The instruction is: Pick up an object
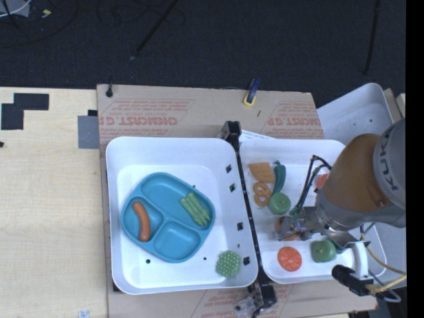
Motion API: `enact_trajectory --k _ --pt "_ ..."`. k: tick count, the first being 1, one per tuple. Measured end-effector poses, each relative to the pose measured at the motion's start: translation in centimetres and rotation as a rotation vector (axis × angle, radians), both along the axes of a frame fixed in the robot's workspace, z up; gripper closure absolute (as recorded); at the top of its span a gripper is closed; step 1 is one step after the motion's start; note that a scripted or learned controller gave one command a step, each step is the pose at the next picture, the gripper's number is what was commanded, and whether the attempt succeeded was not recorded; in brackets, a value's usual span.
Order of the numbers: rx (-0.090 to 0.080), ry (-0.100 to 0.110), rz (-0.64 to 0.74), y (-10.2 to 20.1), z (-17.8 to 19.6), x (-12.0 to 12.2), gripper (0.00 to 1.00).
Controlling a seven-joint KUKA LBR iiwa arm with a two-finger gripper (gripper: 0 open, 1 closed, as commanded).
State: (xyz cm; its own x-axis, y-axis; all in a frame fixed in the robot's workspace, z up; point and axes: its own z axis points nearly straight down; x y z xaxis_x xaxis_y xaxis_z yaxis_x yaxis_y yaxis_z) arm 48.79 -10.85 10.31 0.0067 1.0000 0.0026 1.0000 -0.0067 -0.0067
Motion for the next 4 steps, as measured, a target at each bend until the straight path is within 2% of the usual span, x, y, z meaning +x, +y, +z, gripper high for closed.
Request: enact_trajectory --k 3,4 --pt "-0.002 -0.008 0.007 0.0 12.6 -0.4 1.0" --pt "-0.001 -0.006 0.011 4.5 13.5 2.3 1.0"
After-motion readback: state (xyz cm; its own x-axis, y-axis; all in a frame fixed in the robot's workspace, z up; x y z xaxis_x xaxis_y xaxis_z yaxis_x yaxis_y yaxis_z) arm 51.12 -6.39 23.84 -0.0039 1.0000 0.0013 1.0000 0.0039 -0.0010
